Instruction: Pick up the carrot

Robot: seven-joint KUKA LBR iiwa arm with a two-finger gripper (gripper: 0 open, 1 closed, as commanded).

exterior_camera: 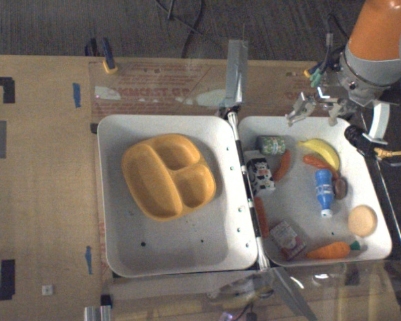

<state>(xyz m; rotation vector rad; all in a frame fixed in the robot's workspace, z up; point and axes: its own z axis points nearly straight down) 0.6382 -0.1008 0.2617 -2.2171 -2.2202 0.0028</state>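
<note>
Arm [377, 29] enters from the upper right, orange band showing, wrist over the far rim of the right bin [381, 199]. Pincer [316, 107] hangs above the bin's far edge, fingers spread wide, nothing between them.

Carrot [329, 250] lies at the near edge of the right bin, long axis roughly along the rim, green top toward the right, well apart from the pincer. Just left of it, a small red packet [287, 239], tilted. A tan round bun [362, 220] sits above the carrot's green end, near the right wall.

Middle of the bin: blue bottle [324, 192] lying with its white cap toward the near side; a dark brown item touches its right side, too small to identify. Banana [323, 152] farther back, with a small red-orange piece [316, 161] against its lower side. Green can [272, 144] near the far left corner. A red sausage-shaped piece [282, 166] slants below the can. A black-and-white carton [260, 174] rests against the left wall; another red strip [261, 216] lies along that wall farther down.

Left bin [117, 246] holds a yellow divided plate [168, 176], three compartments, set left of centre.

Bench [40, 179] is tan board, with blue tape marks and black corner marks on the left.
</note>
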